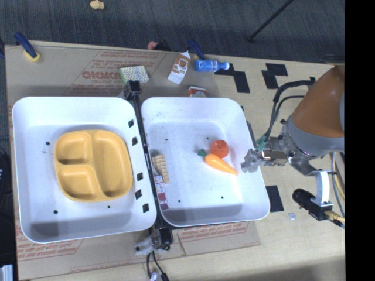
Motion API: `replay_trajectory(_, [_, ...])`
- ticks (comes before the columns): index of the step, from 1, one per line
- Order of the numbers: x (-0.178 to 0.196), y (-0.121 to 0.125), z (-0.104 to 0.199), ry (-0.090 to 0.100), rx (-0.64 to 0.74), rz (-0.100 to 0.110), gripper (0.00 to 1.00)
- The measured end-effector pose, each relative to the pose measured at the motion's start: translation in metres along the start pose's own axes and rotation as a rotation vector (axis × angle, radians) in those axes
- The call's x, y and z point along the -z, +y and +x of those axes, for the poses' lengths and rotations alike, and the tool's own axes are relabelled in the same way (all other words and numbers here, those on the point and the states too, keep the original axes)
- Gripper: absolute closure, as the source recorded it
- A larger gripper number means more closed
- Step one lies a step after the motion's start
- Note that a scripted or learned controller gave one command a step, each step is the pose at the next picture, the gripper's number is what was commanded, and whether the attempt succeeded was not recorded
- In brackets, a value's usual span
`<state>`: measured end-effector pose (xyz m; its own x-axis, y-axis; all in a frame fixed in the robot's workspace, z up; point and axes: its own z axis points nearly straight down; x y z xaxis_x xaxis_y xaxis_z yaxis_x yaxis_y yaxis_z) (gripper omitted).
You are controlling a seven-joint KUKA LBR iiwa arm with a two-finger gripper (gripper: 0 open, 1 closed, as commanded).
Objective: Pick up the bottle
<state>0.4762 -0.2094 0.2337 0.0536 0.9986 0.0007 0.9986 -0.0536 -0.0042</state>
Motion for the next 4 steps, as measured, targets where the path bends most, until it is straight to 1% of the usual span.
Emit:
replay_trajectory(1, [-0.013,0.0,0.003,0.002,-0.21,0.002,1.0])
replay_trajectory(2, [-0.006,0.0,0.004,0.0,-0.194,-0.003,1.0])
replay_trajectory(3, [-0.017,0.0,0.006,0.002,-0.426,0.001,1.0])
replay_trajectory(4, [-0.016,0.0,0.01,0.001,-0.679,-0.001,1.0])
